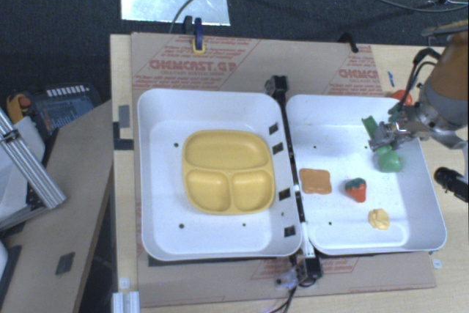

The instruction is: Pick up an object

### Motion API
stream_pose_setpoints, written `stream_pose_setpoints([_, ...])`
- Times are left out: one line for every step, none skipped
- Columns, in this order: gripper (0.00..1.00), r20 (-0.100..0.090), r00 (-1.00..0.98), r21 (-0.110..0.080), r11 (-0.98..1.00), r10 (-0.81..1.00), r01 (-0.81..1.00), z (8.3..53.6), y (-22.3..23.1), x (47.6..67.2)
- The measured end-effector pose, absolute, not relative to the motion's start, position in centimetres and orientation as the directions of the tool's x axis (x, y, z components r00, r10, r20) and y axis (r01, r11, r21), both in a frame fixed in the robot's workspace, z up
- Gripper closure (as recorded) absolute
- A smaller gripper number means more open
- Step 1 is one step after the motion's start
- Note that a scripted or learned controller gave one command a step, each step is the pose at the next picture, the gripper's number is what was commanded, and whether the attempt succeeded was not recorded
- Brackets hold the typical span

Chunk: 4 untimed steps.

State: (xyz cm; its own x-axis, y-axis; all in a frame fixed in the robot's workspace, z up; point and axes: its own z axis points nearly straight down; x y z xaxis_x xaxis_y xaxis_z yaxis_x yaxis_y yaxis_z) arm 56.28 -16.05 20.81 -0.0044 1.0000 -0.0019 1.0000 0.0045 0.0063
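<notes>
Camera view: the arm reaches over the right bin

The camera view looks down on a counter (124,179) with two white bins side by side. The left bin (157,128) holds a yellow tray (226,171) with three parts, one big at the back and two small at the front.

The right bin (337,121) holds four small toys. An orange flat piece (315,181) lies near the middle wall between the bins. Just to its right sits a red toy with a green top (355,188), like a strawberry. In front of that, near the front wall, lies a small yellow toy (378,218). A round green toy (388,160) sits toward the back right of the bin.

The grey arm (448,95) comes in from the right. Its jaws (382,134) hang just above the round green toy and right beside it. A small green piece shows at the jaws' tip. I cannot tell if the jaws are spread or pressed together, or if they touch the green toy.

Under both bins lies a brown board (220,59) with red letters.
</notes>
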Motion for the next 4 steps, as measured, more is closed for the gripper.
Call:
stream_pose_setpoints([1.0, -0.003, -0.004, 0.008, 0.004, 1.0, 1.0, 26.5, -17.1, 56.4])
stream_pose_setpoints([1.0, 0.001, -0.009, 0.003, 0.009, 1.0, 1.0, 25.7, -12.8, 57.0])
stream_pose_setpoints([1.0, 0.002, -0.009, 0.002, 0.009, 1.0, 1.0, 24.3, -7.9, 57.2])
stream_pose_setpoints([1.0, 0.003, -0.011, 0.002, 0.011, 1.0, 1.0, 24.6, -1.7, 57.9])
